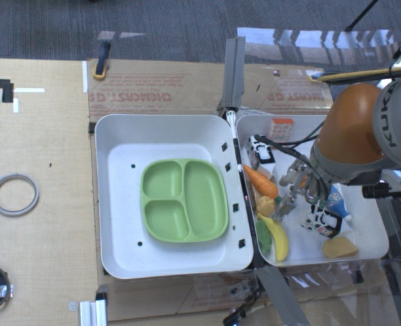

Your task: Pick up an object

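Observation:
My gripper [290, 194] hangs low in the right bin [373, 250], under the orange-banded wrist. Its fingers point left toward the toy food along the bin's left wall. An orange carrot [260, 180] lies just left of the fingertips. Below it sits a small tan piece [265, 206], and a yellow banana [276, 237] with something green [262, 235] beside it. A black-and-white patterned item [322, 221] and a tan wedge [339, 248] lie below the wrist. Nothing shows between the fingers.
The left bin [112, 182] holds a green divided plate [185, 200]. A black-and-white packet [260, 151] and an orange-labelled box [280, 125] sit at the right bin's far side. A blue item [337, 199] peeks out beside the arm. A tape roll [13, 194] rests on the bench at left.

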You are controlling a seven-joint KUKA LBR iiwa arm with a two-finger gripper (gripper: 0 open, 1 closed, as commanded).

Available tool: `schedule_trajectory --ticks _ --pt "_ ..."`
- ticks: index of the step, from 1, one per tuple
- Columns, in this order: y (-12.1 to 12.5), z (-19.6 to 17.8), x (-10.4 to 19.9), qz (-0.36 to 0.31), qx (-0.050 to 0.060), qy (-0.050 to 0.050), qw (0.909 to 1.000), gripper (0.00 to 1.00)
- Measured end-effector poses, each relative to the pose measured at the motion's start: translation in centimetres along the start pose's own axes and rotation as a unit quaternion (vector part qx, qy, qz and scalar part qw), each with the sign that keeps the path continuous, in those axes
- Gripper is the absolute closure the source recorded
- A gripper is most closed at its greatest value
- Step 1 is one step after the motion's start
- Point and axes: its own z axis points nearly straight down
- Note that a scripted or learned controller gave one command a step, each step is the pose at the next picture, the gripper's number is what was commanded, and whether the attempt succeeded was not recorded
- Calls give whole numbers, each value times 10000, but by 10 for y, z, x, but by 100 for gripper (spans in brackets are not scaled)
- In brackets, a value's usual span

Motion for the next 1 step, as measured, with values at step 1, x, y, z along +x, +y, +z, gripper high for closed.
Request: schedule_trajectory --ticks 1 --pt "-82 7 17 446 9 12 9990 0"
